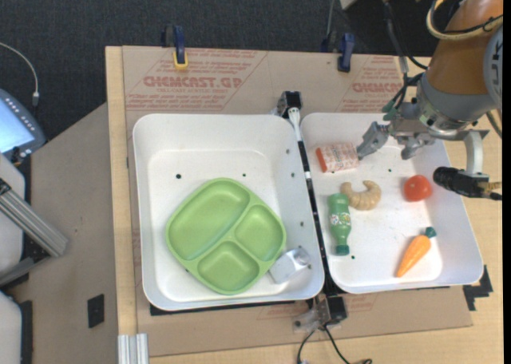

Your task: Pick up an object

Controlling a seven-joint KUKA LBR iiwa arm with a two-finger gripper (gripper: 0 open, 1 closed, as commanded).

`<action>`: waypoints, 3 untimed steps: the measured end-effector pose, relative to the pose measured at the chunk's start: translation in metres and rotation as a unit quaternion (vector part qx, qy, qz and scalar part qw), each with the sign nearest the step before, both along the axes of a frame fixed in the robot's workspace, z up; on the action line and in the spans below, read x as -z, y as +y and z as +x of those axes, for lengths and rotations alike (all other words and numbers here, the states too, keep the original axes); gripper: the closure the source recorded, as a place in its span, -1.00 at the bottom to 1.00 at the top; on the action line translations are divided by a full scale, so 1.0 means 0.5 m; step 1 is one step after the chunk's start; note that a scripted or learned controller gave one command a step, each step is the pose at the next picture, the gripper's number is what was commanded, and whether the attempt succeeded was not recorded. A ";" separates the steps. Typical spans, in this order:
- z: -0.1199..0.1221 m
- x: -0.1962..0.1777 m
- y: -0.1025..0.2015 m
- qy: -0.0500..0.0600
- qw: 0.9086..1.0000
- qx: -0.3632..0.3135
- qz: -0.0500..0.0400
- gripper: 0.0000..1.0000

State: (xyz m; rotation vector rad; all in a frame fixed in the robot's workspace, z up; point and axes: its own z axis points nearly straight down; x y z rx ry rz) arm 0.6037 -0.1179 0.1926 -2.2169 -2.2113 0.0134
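On the worktop we see two shallow white bins side by side. The left bin holds a green divided plate lying flat toward its 6 o'clock side, and a small grey-and-white object sits at the plate's 4 o'clock edge, touching it, near the bin's corner; we cannot tell what it is.

Moving right, the right bin carries five things. A white packet with a red end lies at the bin's 10 o'clock. Below it, a green bottle lies on its side along the bin's 8 o'clock edge, and a tan croissant rests just beside the bottle's upper end. A red tomato sits at about 3 o'clock, well apart from the croissant, and an orange carrot lies tilted at 5 o'clock.

The gripper hangs over the bin's 12 o'clock area, just right of the packet. Its fingers are spread apart, with nothing between them.
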 end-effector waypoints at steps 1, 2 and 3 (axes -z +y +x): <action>0.006 -0.015 0.000 -0.007 1.000 -0.001 -0.001 -1.00; -0.004 0.110 -0.007 -0.003 1.000 -0.001 0.000 -1.00; -0.007 0.218 -0.005 -0.003 1.000 -0.001 0.000 -1.00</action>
